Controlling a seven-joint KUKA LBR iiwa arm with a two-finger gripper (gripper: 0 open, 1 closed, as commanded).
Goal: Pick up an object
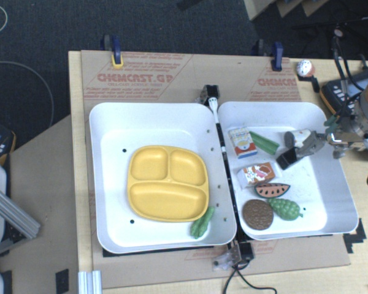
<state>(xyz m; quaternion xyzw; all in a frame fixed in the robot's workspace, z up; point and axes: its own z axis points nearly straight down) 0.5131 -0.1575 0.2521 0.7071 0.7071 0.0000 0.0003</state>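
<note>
The gripper [287,149] hangs low in the right bin [331,192], fingers spread over bare floor. The board [190,72] reads "CHEMCAST GP". The left bin [104,164] holds a yellow tray [168,184]. In the right bin, the carton [240,141] and packet [257,173] have print too small to read. The arm [356,127] is cut off at the right.
</note>
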